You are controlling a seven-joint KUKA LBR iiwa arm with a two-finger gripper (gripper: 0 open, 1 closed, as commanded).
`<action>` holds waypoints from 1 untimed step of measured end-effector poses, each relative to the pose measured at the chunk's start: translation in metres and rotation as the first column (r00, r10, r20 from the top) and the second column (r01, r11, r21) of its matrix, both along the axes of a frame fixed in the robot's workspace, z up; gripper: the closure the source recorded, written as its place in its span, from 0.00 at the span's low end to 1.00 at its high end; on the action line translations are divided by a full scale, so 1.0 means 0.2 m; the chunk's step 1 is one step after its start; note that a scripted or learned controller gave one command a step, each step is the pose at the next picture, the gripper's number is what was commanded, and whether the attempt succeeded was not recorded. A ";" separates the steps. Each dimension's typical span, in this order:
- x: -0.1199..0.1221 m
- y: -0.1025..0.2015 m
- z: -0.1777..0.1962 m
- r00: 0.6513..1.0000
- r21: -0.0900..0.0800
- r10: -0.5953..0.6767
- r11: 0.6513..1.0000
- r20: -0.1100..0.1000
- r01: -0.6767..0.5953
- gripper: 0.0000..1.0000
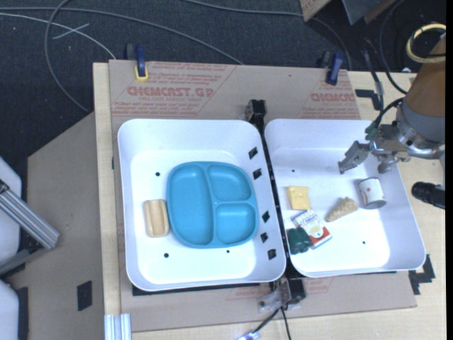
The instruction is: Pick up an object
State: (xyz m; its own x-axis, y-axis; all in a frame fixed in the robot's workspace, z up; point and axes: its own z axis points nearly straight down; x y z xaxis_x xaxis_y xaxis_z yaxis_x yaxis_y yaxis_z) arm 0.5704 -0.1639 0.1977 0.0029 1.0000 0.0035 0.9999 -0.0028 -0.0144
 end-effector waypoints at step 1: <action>0.02 0.00 0.04 1.000 -0.003 0.003 1.000 0.014 -0.003 0.00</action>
State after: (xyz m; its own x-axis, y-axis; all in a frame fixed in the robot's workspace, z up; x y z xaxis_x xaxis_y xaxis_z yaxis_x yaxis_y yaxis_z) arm 0.5736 -0.1636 0.2049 -0.0003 1.0000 0.0008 1.0000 0.0003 -0.0008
